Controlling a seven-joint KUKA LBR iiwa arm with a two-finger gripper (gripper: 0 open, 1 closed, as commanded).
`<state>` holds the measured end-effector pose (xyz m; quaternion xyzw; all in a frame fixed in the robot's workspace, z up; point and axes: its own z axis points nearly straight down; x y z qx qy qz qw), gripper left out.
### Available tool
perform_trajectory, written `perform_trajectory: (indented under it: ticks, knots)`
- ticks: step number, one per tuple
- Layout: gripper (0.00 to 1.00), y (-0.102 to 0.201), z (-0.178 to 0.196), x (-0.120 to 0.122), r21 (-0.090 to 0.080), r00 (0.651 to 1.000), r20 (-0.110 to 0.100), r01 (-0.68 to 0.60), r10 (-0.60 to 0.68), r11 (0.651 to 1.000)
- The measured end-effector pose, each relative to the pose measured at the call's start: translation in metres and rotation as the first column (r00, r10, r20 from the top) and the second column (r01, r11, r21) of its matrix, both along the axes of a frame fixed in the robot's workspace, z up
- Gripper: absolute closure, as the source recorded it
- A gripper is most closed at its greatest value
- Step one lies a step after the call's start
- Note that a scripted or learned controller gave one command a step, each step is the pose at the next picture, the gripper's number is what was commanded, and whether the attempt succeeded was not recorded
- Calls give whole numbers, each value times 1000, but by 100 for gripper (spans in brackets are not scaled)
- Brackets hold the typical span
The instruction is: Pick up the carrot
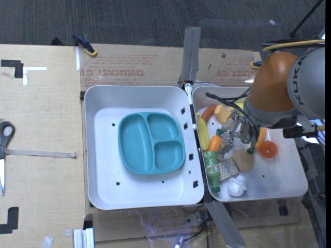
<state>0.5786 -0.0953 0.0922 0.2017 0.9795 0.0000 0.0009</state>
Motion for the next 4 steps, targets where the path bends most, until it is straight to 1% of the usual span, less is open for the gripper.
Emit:
perform_trajectory:
  ticks: [1,2,3,4]
  knots:
    - [0,-1,1,7,-1,983,2,186,-186,983]
    - [0,1,0,0,-1,924,1,382,-382,924]
    - [0,-9,1,41,0,902,2,432,-432,902]
    - [0,-14,-2,70,-10,819,-14,574,-574,819]
